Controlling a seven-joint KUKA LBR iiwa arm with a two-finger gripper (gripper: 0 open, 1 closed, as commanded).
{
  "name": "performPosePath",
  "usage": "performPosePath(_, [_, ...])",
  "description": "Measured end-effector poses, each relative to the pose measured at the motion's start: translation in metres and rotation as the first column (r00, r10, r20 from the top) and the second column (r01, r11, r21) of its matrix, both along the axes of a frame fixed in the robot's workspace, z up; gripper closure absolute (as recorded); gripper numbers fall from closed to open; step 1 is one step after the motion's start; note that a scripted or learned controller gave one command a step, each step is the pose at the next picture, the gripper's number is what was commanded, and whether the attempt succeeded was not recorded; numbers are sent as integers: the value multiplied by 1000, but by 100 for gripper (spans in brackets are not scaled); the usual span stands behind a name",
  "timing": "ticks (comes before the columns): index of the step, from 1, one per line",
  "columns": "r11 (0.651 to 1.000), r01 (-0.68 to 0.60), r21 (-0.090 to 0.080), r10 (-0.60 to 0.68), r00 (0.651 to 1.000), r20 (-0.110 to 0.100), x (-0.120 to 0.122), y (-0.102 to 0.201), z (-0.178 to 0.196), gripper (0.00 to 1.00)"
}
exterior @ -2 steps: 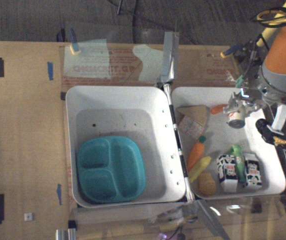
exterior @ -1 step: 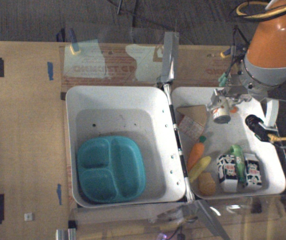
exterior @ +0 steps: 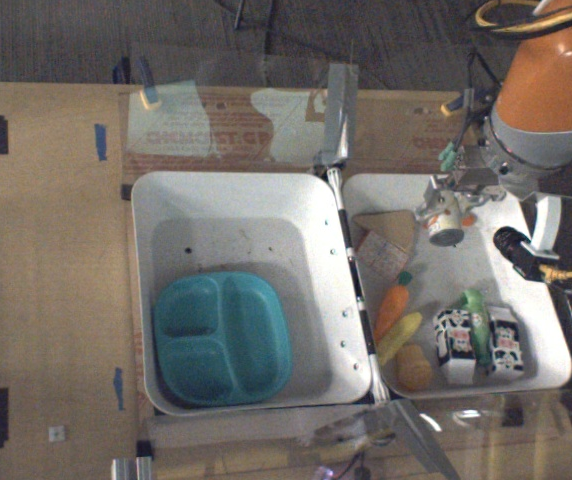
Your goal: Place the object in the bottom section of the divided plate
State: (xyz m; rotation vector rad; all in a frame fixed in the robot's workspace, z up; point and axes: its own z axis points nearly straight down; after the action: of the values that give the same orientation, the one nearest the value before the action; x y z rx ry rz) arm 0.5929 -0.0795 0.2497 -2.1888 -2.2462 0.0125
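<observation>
On the bench before you, the teal divided plate (exterior: pixel 222 339) fills the left bin's (exterior: pixel 236 190) bottom corner; the gripper (exterior: pixel 448 216) hovers over the right bin's (exterior: pixel 556 363) top edge, finger state unclear

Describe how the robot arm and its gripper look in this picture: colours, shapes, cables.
The arm enters from the right. It has a rounded, glossy orange band with a grey section below it at the wrist. A yellow cable loops above the orange part, alongside darker cabling. The gripper is a small metallic silver assembly with a teal-green fitting near its mount. Finer markings are too blurred to read.
</observation>
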Motion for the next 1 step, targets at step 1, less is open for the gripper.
performPosePath(1, [989, 145, -1, -145, 989, 5, -9, -19, 35, 100])
